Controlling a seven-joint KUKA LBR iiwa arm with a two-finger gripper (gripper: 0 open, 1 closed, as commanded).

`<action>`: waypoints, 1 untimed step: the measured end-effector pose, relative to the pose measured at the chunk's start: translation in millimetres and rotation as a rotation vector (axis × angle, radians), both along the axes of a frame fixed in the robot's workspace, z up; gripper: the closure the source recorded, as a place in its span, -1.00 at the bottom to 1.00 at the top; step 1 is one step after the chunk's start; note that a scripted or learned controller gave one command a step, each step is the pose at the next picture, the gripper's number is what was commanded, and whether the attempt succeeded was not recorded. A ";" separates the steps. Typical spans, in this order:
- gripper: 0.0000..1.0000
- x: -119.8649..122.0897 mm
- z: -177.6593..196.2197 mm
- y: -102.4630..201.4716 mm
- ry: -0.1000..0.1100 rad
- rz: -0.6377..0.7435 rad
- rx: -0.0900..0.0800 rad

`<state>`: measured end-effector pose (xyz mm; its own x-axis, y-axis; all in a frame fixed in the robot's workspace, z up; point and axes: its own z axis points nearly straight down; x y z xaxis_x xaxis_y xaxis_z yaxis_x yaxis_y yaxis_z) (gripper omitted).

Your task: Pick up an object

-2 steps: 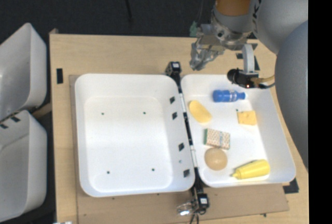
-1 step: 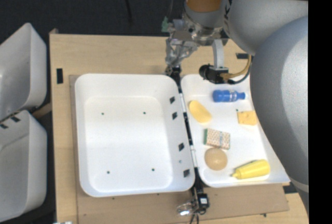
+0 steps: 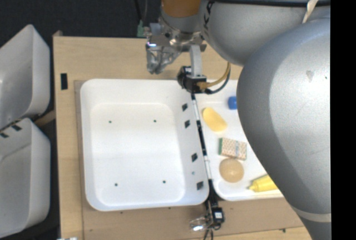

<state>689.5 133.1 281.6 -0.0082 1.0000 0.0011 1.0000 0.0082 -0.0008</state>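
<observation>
My gripper (image 3: 157,62) hangs above the far rim of the left bin (image 3: 89,139), near its back right corner. Nothing shows between its fingers. The right bin (image 3: 218,189) holds a yellow oval object (image 3: 214,119), a speckled rectangular block (image 3: 232,148), a tan ball (image 3: 231,170), a yellow object (image 3: 261,183) at the near edge and a small blue object (image 3: 232,103) at the far side. The arm's grey body hides most of the right bin.
The two white bins sit side by side on a tan bench (image 3: 67,55). The big grey arm link covers the right side of the view. White casings (image 3: 22,122) stand off the bench to the left.
</observation>
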 end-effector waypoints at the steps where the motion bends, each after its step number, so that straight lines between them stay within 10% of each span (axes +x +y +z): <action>1: 1.00 -0.2 -0.8 82.0 -0.001 0.001 0.000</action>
